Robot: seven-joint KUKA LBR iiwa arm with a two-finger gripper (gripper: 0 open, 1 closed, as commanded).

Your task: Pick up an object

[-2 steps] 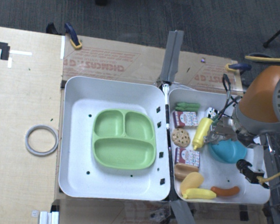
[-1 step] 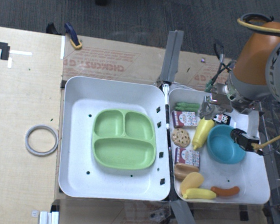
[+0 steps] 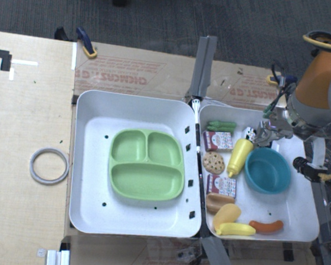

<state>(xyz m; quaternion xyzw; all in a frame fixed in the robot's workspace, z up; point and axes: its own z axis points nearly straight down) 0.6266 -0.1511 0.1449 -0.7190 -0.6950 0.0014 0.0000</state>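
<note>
Wooden worktop (image 3: pixel 24 119) w/ two white bins: left bin (image 3: pixel 84 167) w/ green tray (image 3: pixel 147 165); right bin (image 3: pixel 304 216) w/ toy food, yellow bottle (image 3: pixel 240 156), blue bowl (image 3: pixel 268 170). Nothing picked yet, whole grab left. Hand (image 3: pixel 267 133) low at bin's back edge, near bottle; grip state can't tell, nothing visibly held.
</note>
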